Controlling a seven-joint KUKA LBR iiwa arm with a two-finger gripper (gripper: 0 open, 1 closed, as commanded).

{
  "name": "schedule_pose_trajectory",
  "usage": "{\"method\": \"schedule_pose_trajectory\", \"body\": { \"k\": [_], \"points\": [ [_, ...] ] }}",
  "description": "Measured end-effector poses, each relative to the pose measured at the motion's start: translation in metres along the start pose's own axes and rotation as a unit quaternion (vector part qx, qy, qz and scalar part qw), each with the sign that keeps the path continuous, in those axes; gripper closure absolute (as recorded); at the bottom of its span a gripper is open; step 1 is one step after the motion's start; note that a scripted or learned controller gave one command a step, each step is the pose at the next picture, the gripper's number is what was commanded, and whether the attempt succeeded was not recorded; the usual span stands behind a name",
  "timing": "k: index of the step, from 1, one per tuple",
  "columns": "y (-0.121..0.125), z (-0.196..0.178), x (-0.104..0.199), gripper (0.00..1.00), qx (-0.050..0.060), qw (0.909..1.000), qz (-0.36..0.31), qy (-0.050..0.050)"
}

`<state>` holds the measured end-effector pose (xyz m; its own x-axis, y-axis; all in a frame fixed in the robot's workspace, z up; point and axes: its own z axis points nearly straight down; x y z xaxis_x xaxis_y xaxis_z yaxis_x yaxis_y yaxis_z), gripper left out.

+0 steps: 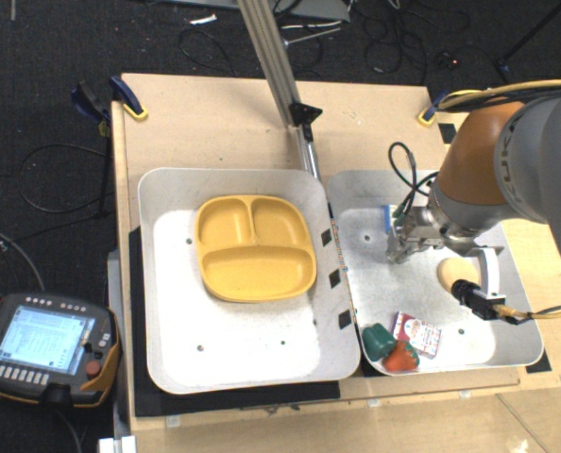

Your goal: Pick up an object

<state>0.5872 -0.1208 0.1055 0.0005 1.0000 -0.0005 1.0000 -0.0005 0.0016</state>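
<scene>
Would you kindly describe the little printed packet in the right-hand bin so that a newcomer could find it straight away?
Start at the right bin, the one the arm reaches into, and go to its near edge. A small cluster lies there: a green object, a red object and the packet. The packet is the flat, rectangular one, white with red printing, on the cluster's right side.

A wooden bench top (214,121) bears two shallow white bins, the left bin (167,347) and the right bin (356,196), touching side by side. A slanted metal pole (266,36) rises behind them. A handheld control pendant with a lit screen (44,343) lies on the dark floor at left.
</scene>
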Motion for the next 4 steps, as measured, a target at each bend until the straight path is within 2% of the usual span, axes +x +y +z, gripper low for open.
{"method": "schedule_pose_trajectory", "body": {
  "k": [1,2,3,4],
  "points": [
    [0.001,-0.064,-0.001,1.00,-0.003,1.0000,-0.001,-0.001],
    [0.002,-0.103,-0.001,1.00,-0.002,1.0000,-0.001,0.000],
    [0.006,-0.114,0.061,1.00,-0.001,1.0000,-0.005,0.001],
    [0.005,-0.126,0.110,1.00,-0.001,1.0000,-0.004,0.001]
  ]
}}
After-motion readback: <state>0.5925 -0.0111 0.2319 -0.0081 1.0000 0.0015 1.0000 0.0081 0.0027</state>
